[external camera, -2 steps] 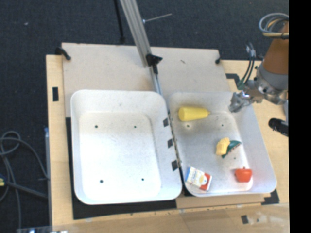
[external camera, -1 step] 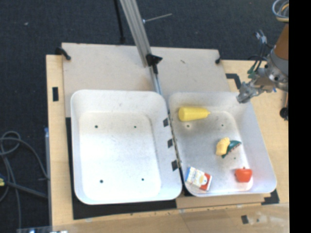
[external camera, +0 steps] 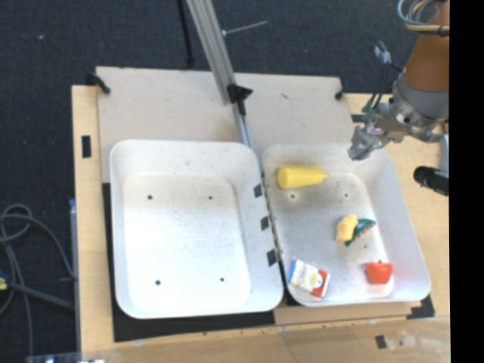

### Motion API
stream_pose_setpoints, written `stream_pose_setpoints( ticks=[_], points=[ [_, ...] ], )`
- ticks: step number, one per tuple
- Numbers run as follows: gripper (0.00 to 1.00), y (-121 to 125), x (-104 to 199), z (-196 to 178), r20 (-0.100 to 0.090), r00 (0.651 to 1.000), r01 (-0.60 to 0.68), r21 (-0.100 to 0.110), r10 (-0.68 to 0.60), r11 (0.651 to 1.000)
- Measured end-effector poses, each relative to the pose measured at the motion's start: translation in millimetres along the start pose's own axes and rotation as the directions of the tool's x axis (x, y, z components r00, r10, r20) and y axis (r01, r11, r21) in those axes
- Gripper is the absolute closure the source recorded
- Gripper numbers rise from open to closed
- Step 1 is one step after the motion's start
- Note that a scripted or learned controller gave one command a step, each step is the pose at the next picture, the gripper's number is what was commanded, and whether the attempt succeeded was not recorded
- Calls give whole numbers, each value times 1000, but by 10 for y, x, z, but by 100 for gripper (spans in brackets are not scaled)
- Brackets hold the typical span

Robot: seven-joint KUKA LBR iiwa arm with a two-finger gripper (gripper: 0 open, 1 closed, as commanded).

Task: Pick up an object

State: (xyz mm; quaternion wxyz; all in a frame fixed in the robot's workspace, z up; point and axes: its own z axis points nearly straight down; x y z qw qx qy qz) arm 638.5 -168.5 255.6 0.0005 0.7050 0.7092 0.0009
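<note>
Wooden bench point(external camera: 91, 203) on dark carpet point(external camera: 45, 36) — two white bins point(external camera: 189, 153).

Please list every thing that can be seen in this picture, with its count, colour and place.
bins: two, white, side by side on the bench
cone-shaped object: one, yellow, right bin, far end
small toy: one, yellow and teal, right bin, middle
small object: one, red-orange, right bin, near right corner
small carton: one, white and red, right bin, near left corner
metal rail: one, grey, behind the bins
arm: one, grey and orange, right side
tool: one, grey, above right bin's far right corner
</note>
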Motion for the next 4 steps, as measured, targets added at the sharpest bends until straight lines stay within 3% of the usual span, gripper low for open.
stream_pose_setpoints(
  ticks=[2,4],
  points=[
    [100,97,1136,110,0,1000,0,3,0,1000],
    [100,-35,2184,-6,-1,1000,2,0,-2,1000]
  ],
)
